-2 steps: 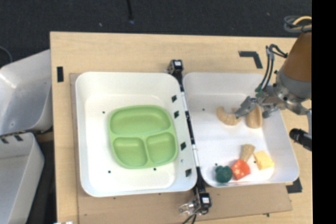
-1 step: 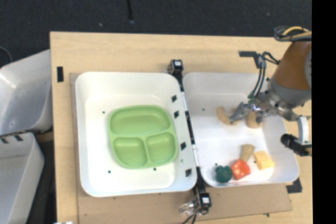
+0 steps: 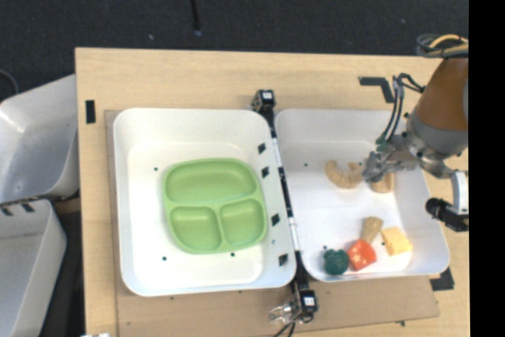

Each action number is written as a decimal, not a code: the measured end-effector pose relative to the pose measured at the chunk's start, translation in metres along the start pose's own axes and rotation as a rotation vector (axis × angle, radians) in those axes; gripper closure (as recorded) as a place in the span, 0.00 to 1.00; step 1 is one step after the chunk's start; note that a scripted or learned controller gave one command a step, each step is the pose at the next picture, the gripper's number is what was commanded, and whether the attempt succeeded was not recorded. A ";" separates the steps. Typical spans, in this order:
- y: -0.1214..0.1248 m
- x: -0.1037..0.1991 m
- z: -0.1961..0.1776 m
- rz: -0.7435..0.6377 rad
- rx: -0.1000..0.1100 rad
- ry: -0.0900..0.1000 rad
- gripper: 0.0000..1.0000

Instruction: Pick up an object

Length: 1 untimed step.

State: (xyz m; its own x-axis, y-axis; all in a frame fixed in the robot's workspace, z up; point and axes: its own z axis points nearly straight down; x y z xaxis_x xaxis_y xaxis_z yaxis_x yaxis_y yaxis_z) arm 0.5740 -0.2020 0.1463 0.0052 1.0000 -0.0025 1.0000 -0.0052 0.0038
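- The wooden bench (image 3: 95,75) bears two shallow white bins side by side; the seam between them serves as the landmark here.
- The left bin (image 3: 134,138) holds a green divided tray (image 3: 214,204), lying flat just left of the seam, with one large compartment and two smaller ones.
- The right bin (image 3: 316,130) holds all the small objects.
- A tan curved piece (image 3: 342,174) lies a short way right of the seam, around the bin's middle.
- Another tan piece (image 3: 383,185) lies just beyond it, farther from the seam, partly hidden under the gripper.
- The gripper (image 3: 375,168) hangs low over the gap between those two tan pieces, close to both; whether its jaws are apart or together cannot be told, since the tips blur into the objects.
- The arm's orange band (image 3: 447,95) sits above the wrist, far right of the seam.
- Near the bin's front edge, starting nearest the seam: a dark green piece (image 3: 336,262), touching a red piece (image 3: 361,254), then a tan upright piece (image 3: 371,230) and a yellow block (image 3: 396,241).
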 end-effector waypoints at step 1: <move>0.012 -0.002 -0.056 -0.008 -0.003 0.000 1.00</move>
State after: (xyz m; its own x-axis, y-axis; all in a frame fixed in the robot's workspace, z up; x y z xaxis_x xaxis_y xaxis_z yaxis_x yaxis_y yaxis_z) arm 0.5856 -0.2037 0.2018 -0.0031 1.0000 -0.0025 1.0000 0.0031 0.0068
